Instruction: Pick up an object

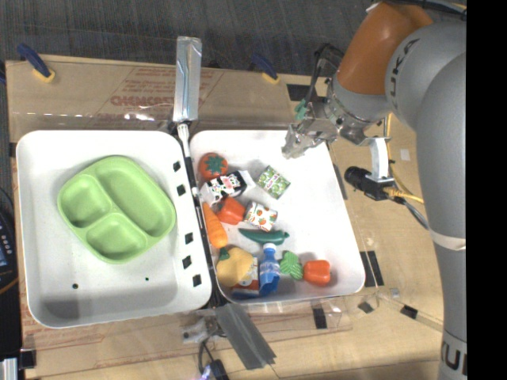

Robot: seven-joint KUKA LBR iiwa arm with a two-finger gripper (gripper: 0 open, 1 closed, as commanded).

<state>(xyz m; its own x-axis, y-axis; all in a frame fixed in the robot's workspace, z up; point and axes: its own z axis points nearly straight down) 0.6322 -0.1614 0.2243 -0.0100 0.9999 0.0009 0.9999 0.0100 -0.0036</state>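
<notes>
My gripper (296, 146) hangs above the far right part of the right bin (337, 204), with nothing visible between its fingers. Below and left of it lie several toy foods: a red tomato (212, 165), a black-and-white cow carton (225, 185), a small green-patterned box (273, 181), a white patterned carton (261, 216), an orange carrot (215, 226), a green pod (264, 234), a blue bottle (269, 269), a yellow toy (232, 266) and a red-orange pepper (316, 271).
The left bin (47, 291) holds a green divided plate (116, 207). A grey divider bar (186, 81) runs between the bins at the far side. Cables and a black fitting (368, 182) sit right of the right bin.
</notes>
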